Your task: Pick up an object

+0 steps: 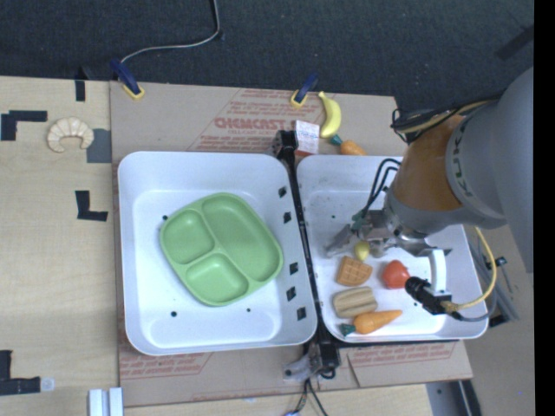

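Four toys sit in your right bin (451, 328); gripper (347, 239) hangs just above the waffle (353, 272), jaws spread, gripping nothing. You're at approach: next, descend and close on it.

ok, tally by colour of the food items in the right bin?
Orange: 2, waffle piece and carrot
Red: 1, tomato
Tan: 1, bread roll
Yellow: 1, small piece by the gripper, partly hidden
Total: 5
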`<state>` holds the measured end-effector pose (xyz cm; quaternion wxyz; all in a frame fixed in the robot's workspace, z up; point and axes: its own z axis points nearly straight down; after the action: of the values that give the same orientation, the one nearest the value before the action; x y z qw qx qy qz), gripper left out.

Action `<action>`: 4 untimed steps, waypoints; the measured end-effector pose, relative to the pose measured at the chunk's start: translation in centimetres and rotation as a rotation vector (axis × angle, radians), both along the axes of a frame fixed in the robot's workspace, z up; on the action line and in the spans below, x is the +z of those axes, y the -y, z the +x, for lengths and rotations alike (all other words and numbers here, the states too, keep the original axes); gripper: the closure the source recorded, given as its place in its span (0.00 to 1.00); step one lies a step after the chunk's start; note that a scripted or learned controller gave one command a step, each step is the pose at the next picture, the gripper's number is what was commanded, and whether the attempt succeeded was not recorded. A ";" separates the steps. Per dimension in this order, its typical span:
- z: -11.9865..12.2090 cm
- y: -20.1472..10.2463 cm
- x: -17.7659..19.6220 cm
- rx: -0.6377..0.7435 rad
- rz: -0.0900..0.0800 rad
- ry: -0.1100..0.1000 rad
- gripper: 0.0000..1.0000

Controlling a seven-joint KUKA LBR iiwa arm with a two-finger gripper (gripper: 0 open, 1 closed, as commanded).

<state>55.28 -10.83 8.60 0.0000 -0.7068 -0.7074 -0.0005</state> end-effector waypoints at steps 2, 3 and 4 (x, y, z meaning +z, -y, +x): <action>0.0 0.1 1.0 -0.001 -0.003 0.003 0.00; 7.1 -1.2 0.0 0.002 -0.002 0.004 0.00; 7.1 -1.2 1.0 0.002 -0.002 0.004 1.00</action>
<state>62.33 -9.65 9.63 -0.0020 -0.7062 -0.7080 -0.0011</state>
